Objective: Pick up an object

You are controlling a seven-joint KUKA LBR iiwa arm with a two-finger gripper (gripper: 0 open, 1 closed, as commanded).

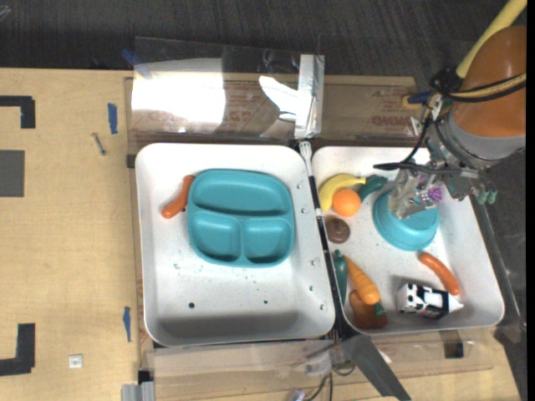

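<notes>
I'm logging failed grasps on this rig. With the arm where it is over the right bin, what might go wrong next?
The hand hangs over the blue bowl; closing on its smooth rim may slip. The orange and banana lie close beside the bowl, so a shifted bowl could knock them.

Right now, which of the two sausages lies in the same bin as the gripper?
The sausage in the right bin, below the gripper. The other sausage lies in the left bin, beside the blue tray.

R bin (489, 249) crowded; L bin's front strip (234, 307) looks open.
</notes>
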